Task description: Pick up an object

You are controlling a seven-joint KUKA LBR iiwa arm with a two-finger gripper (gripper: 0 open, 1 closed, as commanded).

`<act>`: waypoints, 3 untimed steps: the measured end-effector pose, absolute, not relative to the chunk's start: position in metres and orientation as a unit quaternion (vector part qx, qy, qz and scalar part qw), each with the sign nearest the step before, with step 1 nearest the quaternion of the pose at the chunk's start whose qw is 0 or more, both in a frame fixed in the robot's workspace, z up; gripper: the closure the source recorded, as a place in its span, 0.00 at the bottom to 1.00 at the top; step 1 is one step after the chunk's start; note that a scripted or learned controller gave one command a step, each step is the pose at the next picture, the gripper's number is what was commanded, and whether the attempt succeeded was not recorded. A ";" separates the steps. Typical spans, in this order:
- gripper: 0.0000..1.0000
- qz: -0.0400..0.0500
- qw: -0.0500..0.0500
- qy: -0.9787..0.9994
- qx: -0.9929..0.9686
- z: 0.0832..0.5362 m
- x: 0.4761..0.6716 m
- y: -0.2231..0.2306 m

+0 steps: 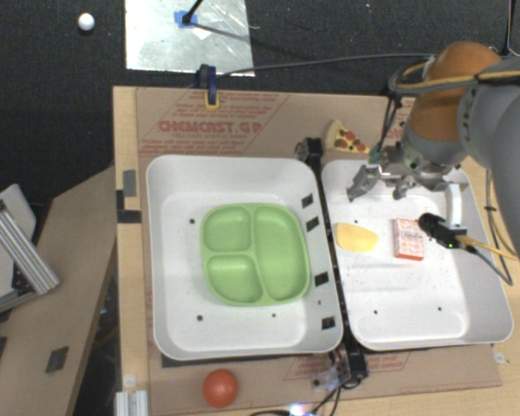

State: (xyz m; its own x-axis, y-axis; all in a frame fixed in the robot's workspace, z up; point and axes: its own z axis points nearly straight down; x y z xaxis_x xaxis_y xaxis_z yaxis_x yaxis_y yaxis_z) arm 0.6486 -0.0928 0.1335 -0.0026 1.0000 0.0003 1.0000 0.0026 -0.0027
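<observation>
— So, what do you count from the fixed overhead camera?

— Two white bins side by side on the surface. The left bin [169, 232] carries one green divided plate [254, 253] with three compartments, lying flat near its middle. The right bin [468, 315] carries two loose things: one yellow wedge [356, 237] near its left wall, and one small reddish box [407, 238] just to the right of it, apart from the wedge.

— Anything outside the bins?

— One pizza-slice toy [347, 137] on the cardboard behind the right bin, one orange ball [220, 386] on the surface in front of the left bin, one small white ball [87, 22] on the dark cloth far back left, and one blue clamp [207, 81] at the rear edge of the cardboard.

— And the gripper?

— The gripper [377, 185] sits over the rear part of the right bin, its two fingers spread apart, pointing down and to the left. Nothing lies between them. The yellow wedge is in front of it, near but not touching; the reddish box is also separate from it.

— How is the arm posed?

— The arm [494, 111] comes in from the right, grey, with the orange band [446, 94] above the wrist, bent downward over the back right corner of the right bin. A black fitting with a small green light [442, 230] sits beside the reddish box, with thin cables trailing off to the right.
</observation>
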 end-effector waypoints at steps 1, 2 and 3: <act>0.00 0.001 0.001 -0.708 -0.706 0.082 0.648 -0.092; 1.00 -0.001 -0.002 -0.708 -0.706 0.096 0.650 -0.092; 1.00 -0.002 -0.002 -0.707 -0.707 0.141 0.649 -0.095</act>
State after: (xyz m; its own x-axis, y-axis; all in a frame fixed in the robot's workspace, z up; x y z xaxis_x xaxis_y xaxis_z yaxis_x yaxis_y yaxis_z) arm 0.6492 -0.0948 0.1406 -0.0002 1.0000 -0.0006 1.0000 0.0002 0.0060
